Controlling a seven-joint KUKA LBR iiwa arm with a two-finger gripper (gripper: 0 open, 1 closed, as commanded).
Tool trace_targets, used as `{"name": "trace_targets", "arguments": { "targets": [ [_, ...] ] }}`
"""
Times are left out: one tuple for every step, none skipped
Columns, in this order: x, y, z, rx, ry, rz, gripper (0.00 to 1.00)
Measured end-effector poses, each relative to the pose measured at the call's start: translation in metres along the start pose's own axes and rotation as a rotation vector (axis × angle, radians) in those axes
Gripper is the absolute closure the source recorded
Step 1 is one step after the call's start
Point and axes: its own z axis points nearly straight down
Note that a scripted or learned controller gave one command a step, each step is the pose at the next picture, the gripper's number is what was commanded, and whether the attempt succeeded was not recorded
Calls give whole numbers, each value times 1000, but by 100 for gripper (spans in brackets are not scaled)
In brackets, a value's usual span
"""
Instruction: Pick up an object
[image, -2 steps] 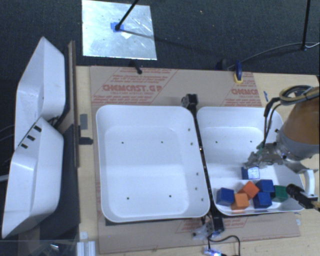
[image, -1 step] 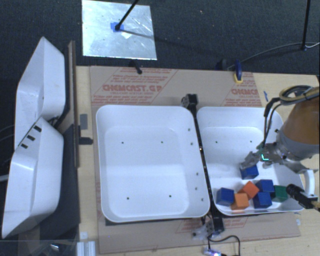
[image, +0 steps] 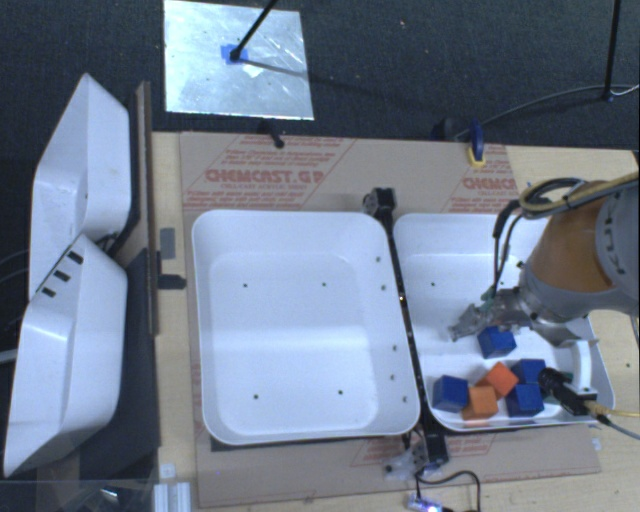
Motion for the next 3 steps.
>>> {"name": "trace_targets", "arguments": {
  "targets": [
    [-30,-20,1,3,1,5,0],
    [-69,10,0,0,-1,3,0],
    [-68,10,-11,0,0,2,100]
  ]
}}
